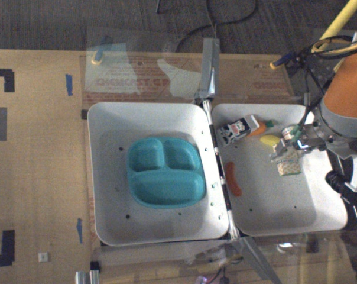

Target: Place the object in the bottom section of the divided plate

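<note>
A teal divided plate (165, 171) lies in the left bin (107, 129), with two small sections at its far side and one wide section at its near side. My gripper (288, 145) hangs over the right bin (320, 212), directly above a beige checkered item (289, 167) and just right of a yellow piece (269, 141). An orange piece (258, 129), a black-and-white carton (236, 129) and a red sausage (232, 178) also lie in the right bin. None of these shows between the gripper's tips.
A metal divider rail (217, 176) runs between the two bins. Cables and a yellow rod (343, 13) sit behind the arm at the upper right. The arm's orange band (347, 90) overhangs the right bin's far right corner.
</note>
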Motion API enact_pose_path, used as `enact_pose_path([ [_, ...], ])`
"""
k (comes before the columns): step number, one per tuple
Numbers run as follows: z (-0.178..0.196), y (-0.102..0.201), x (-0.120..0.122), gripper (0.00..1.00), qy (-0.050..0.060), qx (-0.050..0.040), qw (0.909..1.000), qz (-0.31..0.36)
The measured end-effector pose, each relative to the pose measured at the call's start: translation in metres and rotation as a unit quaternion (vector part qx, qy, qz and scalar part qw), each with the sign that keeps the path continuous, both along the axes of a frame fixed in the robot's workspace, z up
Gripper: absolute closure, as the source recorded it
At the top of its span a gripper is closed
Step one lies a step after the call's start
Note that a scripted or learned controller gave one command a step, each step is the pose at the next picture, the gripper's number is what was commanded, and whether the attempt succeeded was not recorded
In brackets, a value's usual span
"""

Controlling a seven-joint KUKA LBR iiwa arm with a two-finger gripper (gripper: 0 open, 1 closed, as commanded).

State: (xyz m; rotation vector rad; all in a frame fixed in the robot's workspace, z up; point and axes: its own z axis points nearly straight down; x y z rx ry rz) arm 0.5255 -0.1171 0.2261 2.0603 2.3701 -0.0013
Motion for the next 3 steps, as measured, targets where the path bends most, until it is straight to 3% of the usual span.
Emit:
enact_pose_path([
  [1, 0.010, 0.000, 0.001, 1.00, -0.002, -0.0006, 1.0000, 0.001],
  [2, -0.015, 0.053, 0.004, 1.00, 0.001, 0.0012, 0.9923, -0.124],
  [3, 0.010, 0.047, 0.069, 1.00, 0.000, 0.0000, 0.9798, -0.200],
])
